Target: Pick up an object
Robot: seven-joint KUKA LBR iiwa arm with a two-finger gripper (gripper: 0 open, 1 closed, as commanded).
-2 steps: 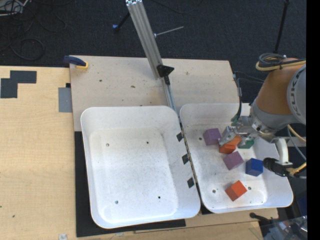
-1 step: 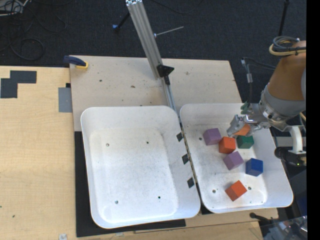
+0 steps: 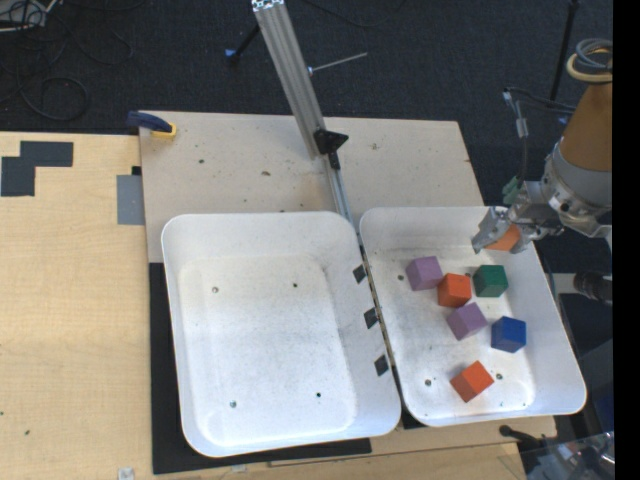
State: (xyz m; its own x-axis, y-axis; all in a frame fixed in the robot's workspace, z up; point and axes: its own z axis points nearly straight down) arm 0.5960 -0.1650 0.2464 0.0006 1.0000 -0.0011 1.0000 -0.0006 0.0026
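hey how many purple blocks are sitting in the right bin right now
2. One purple block lies toward the bin's left, beside the orange block. The other purple block lies just below that orange one, left of the blue block. The gripper might hide more.

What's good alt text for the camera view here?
The arm's end effector hangs over the right bin with an orange block between its fingers. Loose in that bin lie two purple blocks, two orange blocks, a green block and a blue block. The left bin sits beside it.

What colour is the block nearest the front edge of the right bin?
Orange block, seen in the camera view.
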